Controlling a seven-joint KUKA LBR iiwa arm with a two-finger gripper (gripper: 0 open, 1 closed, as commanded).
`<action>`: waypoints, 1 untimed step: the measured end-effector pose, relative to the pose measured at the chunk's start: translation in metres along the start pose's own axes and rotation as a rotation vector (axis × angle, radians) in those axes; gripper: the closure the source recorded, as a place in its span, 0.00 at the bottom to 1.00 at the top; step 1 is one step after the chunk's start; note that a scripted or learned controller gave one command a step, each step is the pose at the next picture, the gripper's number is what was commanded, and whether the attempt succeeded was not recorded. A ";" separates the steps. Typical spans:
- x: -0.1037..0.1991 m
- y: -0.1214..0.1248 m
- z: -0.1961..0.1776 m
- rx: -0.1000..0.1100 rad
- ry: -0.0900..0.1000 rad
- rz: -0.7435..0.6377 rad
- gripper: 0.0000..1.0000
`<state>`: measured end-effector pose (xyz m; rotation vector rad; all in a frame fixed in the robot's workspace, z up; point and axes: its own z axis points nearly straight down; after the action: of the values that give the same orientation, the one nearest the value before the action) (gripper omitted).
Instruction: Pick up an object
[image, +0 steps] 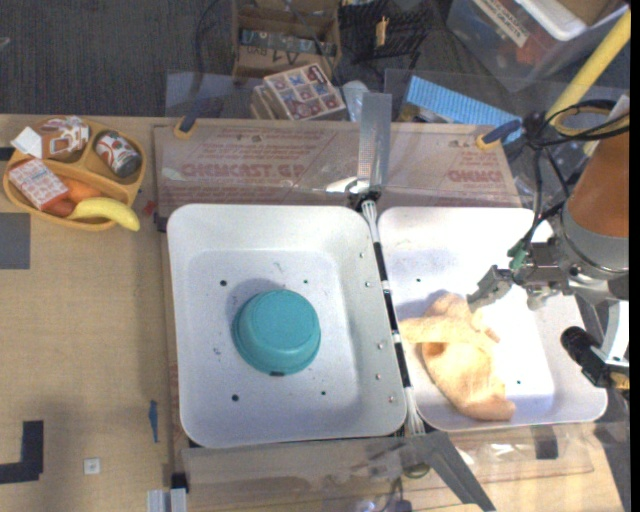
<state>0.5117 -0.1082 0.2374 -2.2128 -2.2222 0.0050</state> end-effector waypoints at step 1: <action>-0.089 -0.002 0.147 -0.012 -0.002 -0.227 0.00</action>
<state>0.5092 -0.1965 0.0903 -1.9529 -2.4662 -0.0079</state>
